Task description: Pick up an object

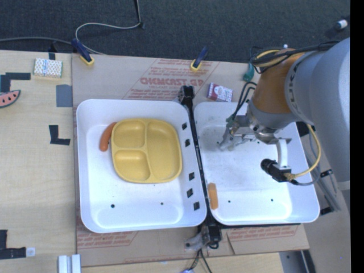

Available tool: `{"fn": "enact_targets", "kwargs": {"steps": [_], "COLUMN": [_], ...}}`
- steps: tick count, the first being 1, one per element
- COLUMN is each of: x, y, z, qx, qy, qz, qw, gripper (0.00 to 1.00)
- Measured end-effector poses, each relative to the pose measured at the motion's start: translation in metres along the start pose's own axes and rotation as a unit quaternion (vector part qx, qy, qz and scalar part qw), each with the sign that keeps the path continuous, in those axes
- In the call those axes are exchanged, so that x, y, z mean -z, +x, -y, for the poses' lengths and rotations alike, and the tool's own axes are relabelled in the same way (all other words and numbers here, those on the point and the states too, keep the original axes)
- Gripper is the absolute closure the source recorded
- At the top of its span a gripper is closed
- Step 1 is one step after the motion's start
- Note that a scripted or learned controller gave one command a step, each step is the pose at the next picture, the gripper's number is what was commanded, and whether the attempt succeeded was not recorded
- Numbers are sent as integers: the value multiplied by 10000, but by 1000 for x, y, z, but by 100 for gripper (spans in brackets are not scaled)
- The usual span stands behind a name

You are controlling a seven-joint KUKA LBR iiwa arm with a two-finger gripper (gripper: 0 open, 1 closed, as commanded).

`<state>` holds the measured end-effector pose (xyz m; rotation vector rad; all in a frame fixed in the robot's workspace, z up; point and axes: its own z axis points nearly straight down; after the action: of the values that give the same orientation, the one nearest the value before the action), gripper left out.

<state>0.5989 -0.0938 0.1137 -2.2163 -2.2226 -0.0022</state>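
A yellow divided plate (145, 150) lies in the left bin (136, 212). An orange sausage-shaped piece (105, 137) rests against the plate's left edge. A second small orange piece (212, 195) lies in the right bin (267, 209) at its left wall, near the front. My gripper (230, 140) hangs low over the right bin's middle, well behind and to the right of that small piece. Nothing shows between its fingers.
The divider (193, 152) between the two bins runs just left of my gripper. A small red and white packet (219, 92) lies on the cardboard behind the right bin. Yellow and blue clamps (199, 60) hold the cardboard's back edge. A black cable fitting (274, 170) hangs from the arm.
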Motion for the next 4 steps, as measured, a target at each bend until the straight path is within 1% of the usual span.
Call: {"fn": "enact_targets", "kwargs": {"steps": [1, 2, 3, 4], "x": [9, 9, -28, -27], "y": [1, 1, 0, -3], "z": [0, 0, 16, 58], "qx": [7, 7, -7, -9], "qy": [4, 4, -15, -33], "qz": [-6, -5, 19, 25], "qw": [10000, 10000, 10000, 10000], "gripper": [100, 0, 0, 0]}}
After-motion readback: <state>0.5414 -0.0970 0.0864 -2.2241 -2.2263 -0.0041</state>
